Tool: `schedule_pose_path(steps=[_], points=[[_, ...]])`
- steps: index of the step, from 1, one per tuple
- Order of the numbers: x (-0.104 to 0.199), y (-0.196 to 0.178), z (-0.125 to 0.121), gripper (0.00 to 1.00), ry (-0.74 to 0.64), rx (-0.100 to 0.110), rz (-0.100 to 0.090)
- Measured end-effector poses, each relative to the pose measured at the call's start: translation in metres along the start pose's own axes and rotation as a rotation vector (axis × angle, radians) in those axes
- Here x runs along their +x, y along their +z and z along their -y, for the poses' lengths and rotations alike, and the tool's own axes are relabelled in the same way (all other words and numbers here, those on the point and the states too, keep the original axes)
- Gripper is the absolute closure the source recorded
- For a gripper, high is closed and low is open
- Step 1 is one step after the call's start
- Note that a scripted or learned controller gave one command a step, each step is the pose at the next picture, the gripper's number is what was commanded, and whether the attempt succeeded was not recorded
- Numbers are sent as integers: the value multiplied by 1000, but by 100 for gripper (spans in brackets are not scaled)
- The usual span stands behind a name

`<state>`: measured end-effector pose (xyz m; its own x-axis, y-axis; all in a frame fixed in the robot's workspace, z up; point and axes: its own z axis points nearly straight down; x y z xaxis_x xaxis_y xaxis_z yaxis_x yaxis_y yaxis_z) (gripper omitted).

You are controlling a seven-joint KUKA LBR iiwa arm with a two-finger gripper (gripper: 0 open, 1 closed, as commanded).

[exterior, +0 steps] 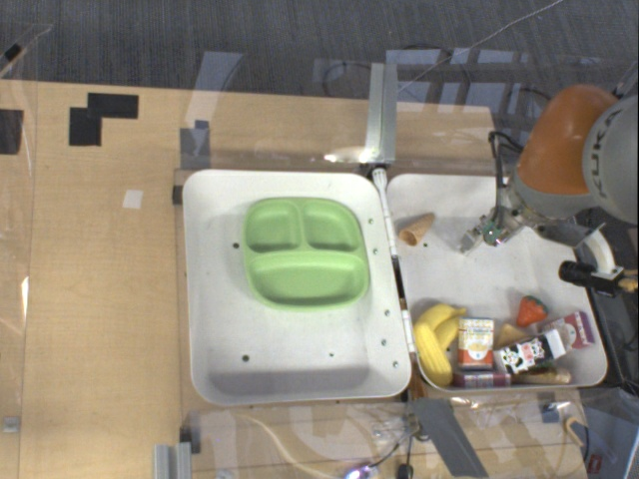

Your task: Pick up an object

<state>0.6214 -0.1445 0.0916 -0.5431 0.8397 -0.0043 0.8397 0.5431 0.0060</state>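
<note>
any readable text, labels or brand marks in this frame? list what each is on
"KU", dark letters cut off by the picture's edge, on the arm's grey casing.
Small carton: printed front, too blurred to read.
Black-and-white carton: markings too small to read.
Maroon box: print unreadable.

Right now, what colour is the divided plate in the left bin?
Light green. The divided plate shows clearly in the camera view, lying in the white left bin.

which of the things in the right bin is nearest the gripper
The ice cream cone, lying alone near the bin's upper left. The gripper is just to its right; the other items crowd the bottom edge.
</note>
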Motion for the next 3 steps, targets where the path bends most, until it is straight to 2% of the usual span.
schedule_pose_path(steps=[1, 2, 3], points=[[20, -15, -34, 100, 393, 0, 0], [20, -15, -34, 0, 393, 0, 0], [14, 1, -56, 0, 377, 10, 7]])
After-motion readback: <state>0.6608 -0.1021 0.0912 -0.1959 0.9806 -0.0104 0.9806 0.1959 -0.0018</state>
